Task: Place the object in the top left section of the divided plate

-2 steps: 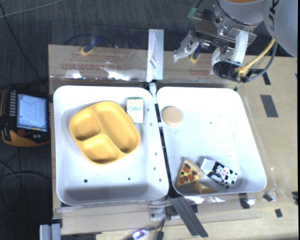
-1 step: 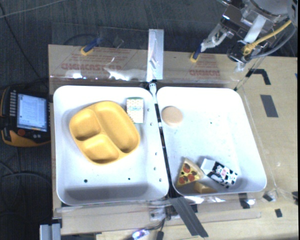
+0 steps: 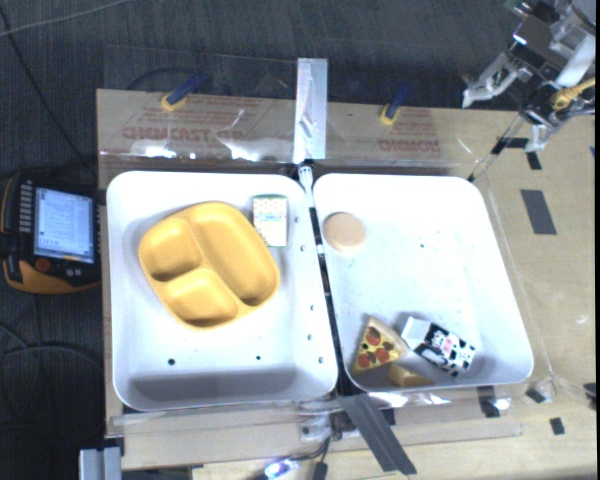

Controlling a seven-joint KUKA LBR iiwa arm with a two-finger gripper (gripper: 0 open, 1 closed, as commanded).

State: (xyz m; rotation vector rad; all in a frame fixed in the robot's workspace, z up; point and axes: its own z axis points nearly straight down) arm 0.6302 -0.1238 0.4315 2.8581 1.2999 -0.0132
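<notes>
Two shallow white bins sit side by side in the camera view, and the yellow divided plate (image 3: 208, 262) serves as landmark. It lies tilted in the left bin (image 3: 140, 368), hollows up, presumably so a dropped item settles in a section; none of its sections holds anything. Just beside the plate's upper right rim stands a small pale carton (image 3: 270, 218) (its label is too small to read). Right of the plate, across the rims, the right bin (image 3: 440, 258) keeps the candidates: a tan disc (image 3: 345, 230) nearest, then a pizza-slice toy (image 3: 377, 347) and a black-and-white spotted block (image 3: 448, 348) lower right; which one the task means cannot be told. Far to the plate's upper right, outside both bins, the gripper (image 3: 525, 73) hangs, whether spread or pressed together cannot be told. Reddish lettering on the clear sheet (image 3: 220, 128) above the plate is illegible.
</notes>
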